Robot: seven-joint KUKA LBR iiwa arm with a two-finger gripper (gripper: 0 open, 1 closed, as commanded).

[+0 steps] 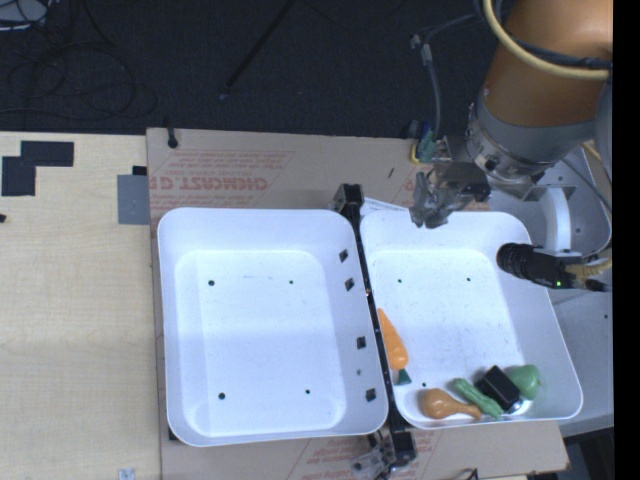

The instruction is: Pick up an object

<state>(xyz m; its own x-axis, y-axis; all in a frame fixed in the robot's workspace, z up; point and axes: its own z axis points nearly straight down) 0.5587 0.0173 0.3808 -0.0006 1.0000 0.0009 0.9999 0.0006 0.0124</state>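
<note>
My gripper (pixel 433 208) hangs over the far rim of the right bin (pixel 470 268), high above its floor, and I see no object in it. An orange carrot-shaped piece (pixel 392 340) lies against that bin's left wall. In its near right corner a tan gourd-shaped piece (pixel 445 403), a long green piece (pixel 476 396), a black block (pixel 497 386) and a round green piece (pixel 525 377) lie bunched together. A small dark green bit (pixel 403 376) sits just below the orange piece. All of these lie well toward the front, away from the gripper.
The left bin (pixel 180 268) stands beside the right one, with a black divider with clips (pixel 362 298) between them. A black cylindrical device (pixel 535 263) juts over the right bin's right rim. Cardboard (pixel 250 163) lies under both bins.
</note>
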